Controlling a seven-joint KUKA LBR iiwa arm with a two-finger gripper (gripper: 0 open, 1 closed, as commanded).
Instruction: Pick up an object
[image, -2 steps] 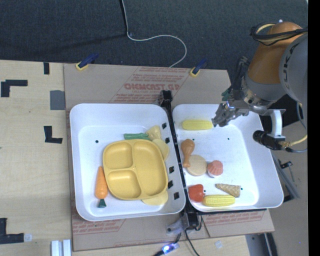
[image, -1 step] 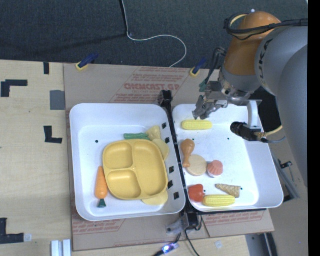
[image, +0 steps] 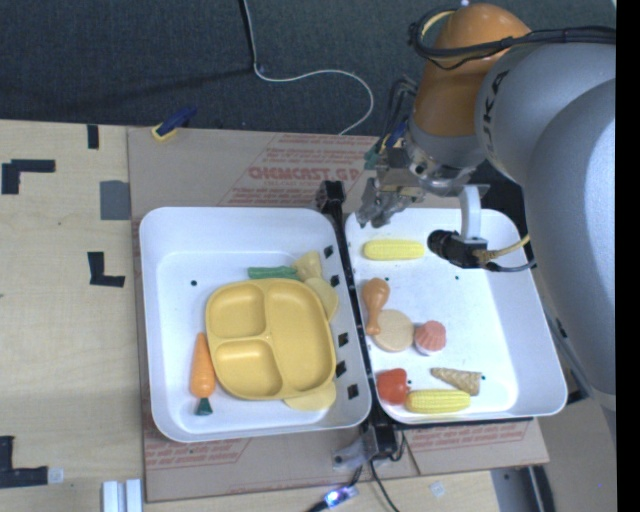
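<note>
corn, top (image: 394, 249): lies flat at the far end of right bin (image: 505, 330), just below the jaws, nothing gripping it
jaws (image: 378, 207): hang above the right bin's far-left corner, near the divider; can't tell if spread or clenched; nothing seen between them
arm (image: 520, 110): grey, orange band over the wrist, comes in from the right
rest of right bin: drumstick (image: 374, 297), round tan piece (image: 393, 331) touching it, pink shell (image: 430, 338) just beside, red piece (image: 392, 384), second corn (image: 438, 402), cone (image: 457, 378) along the near edge
left bin (image: 165, 300): yellow divided tray (image: 270, 336); carrot (image: 203, 368) along its left side; green piece (image: 272, 271) at its far edge
tabletop (image: 60, 330): cardboard sheet (image: 250, 165) under both bins
</note>
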